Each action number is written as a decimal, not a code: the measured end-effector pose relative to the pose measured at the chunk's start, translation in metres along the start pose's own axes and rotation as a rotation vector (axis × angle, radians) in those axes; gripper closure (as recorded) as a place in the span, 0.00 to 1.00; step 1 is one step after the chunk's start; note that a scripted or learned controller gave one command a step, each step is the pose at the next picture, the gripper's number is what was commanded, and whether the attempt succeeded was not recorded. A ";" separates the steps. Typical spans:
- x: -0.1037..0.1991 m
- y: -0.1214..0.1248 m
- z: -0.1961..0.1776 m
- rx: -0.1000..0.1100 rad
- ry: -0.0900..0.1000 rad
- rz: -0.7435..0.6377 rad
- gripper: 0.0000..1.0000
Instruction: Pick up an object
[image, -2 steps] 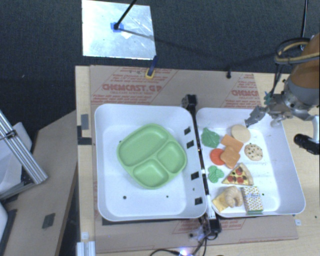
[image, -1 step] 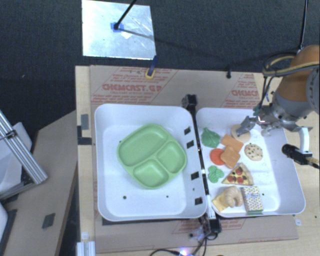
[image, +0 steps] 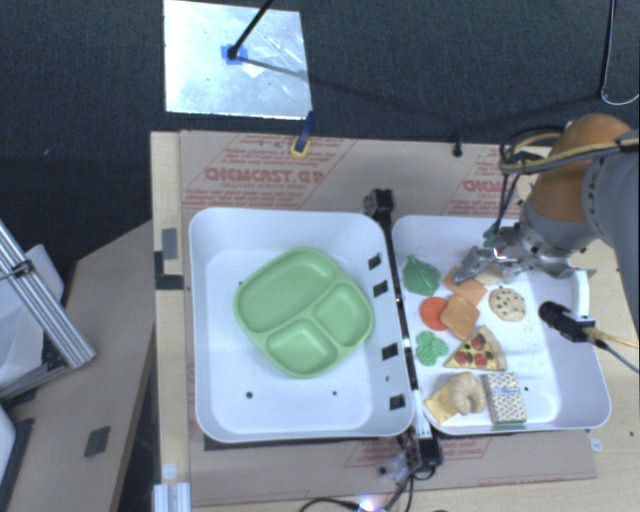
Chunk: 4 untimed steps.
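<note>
Faintly, cardboard (image: 262, 172) reads "CHEMCAST GP"; gripper (image: 478, 264) over right bin (image: 590, 400), grip state unclear

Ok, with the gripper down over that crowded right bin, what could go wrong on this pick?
1. The gripper sits low among tightly packed toy food; the orange piece, cookie and tomato slice nearly touch, so it may pinch two or shove neighbours.
2. It works close to the right bin's upper wall, so it might catch the rim.
</note>
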<state>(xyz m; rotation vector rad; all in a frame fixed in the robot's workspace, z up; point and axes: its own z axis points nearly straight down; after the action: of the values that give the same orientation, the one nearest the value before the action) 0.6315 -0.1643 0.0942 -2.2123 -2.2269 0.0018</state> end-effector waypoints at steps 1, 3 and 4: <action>0.000 0.002 0.006 -0.007 -0.002 0.000 0.00; 0.000 -0.001 -0.069 -0.011 -0.003 0.001 1.00; -0.001 0.005 -0.134 -0.012 -0.003 -0.001 1.00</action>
<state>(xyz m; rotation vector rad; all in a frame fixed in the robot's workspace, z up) 0.6366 -0.1651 0.2282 -2.2192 -2.2352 -0.0078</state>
